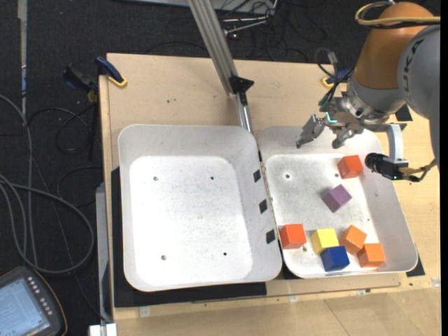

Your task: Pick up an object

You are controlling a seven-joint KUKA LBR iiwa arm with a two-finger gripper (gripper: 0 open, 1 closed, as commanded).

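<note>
- We see the gripper [323,136] above the far edge of the right bin [392,208], its fingers spread apart with nothing between them.
- In this bin lie an orange block [350,166] nearest the gripper, a purple block [337,197], and near the front three more orange blocks [292,235], a yellow block [324,239] and a blue block [335,257].
- The left bin [140,152] stands beside it.

Two white bins [140,145]; four orange blocks [350,166], one purple [337,197], yellow [325,239], blue [335,258].

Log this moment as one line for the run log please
arm: over right bin's far edge | gripper: open, holds nothing | blocks in right bin: four orange, purple, yellow, blue | pick: not yet done
</note>
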